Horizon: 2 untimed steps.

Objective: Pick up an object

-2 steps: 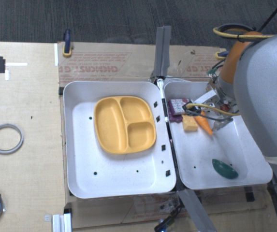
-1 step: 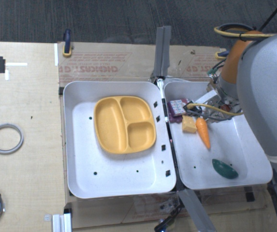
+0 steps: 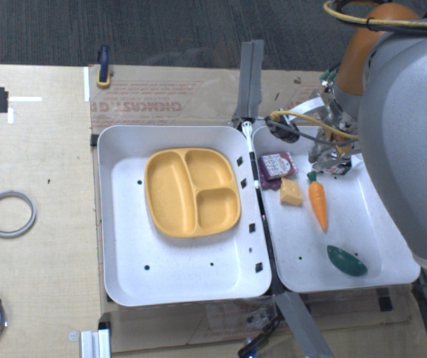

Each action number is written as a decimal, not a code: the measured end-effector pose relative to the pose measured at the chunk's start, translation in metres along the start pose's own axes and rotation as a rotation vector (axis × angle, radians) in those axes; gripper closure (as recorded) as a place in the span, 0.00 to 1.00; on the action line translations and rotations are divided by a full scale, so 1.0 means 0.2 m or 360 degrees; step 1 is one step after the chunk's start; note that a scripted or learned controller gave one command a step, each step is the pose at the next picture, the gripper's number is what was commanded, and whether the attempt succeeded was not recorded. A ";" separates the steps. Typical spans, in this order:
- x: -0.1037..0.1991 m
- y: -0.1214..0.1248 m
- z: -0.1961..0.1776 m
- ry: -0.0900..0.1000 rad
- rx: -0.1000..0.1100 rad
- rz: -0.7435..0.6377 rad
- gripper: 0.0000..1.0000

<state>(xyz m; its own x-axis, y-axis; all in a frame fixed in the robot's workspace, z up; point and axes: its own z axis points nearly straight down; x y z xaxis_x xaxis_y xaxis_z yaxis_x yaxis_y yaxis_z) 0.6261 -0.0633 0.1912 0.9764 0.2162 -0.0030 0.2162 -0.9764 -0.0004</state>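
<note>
Faintly, mirrored lettering on cardboard (image 3: 165, 95)

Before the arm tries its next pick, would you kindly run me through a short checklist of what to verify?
1. Objects present in the right bin: ok; carrot, yellow wedge, purple packet, green piece.
2. Carrot apart from its neighbours: ok.
3. Gripper over the right bin: ok, near the carrot's top.
4. Anything held: cannot tell.
5. Yellow plate out of the way in the left bin: ok.

Carrot (image 3: 317, 205) beside cheese (image 3: 291, 193), pouch (image 3: 276, 165)
</note>
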 end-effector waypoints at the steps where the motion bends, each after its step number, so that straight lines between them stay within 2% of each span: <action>1: 0.00 0.15 0.50 -0.0003 0.0001 -0.0475 1.00; 2: 0.10 -0.09 0.00 0.0001 0.0001 0.0030 1.00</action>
<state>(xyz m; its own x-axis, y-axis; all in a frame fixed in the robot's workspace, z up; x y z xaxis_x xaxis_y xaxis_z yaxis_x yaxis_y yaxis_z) 0.6411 -0.0417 0.1910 0.9803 0.1977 -0.0025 0.1977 -0.9803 -0.0010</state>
